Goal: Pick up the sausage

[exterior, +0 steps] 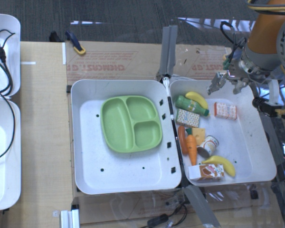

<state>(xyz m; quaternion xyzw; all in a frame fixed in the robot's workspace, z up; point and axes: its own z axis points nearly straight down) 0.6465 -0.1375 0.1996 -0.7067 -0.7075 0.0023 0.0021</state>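
At the near edge of the right bin (256, 172) lies a small box (206, 172) with a red and white label. A yellow banana (222, 164) rests just behind it, touching it. A little farther in stands a small tin can (208, 145), lying on its side.

The sausage (182, 140) is a thin reddish stick along the left wall of the right bin. It lies right beside an orange carrot (192, 148), and the two touch along their sides. The carrot sits between the sausage and the can, so the sausage is squeezed between the wall and the carrot. I think the far end of the sausage slips under the speckled packet (187, 118), but the view is too small to be sure.

A yellow block (198, 135) lies by the packet. Farther back is a green bottle (192, 105) on its side, with a second banana (196, 99) just behind it. A red and white carton (225, 110) lies apart to the right.

The left bin (85, 141) holds a green plate (131, 123) with three parts.

The gripper (229, 82) hangs over the far right part of the right bin, well apart from the sausage. Its two fingers are spread, with nothing between them.

On the far part of the surface (42, 108) lies a blue and yellow clip (75, 42).
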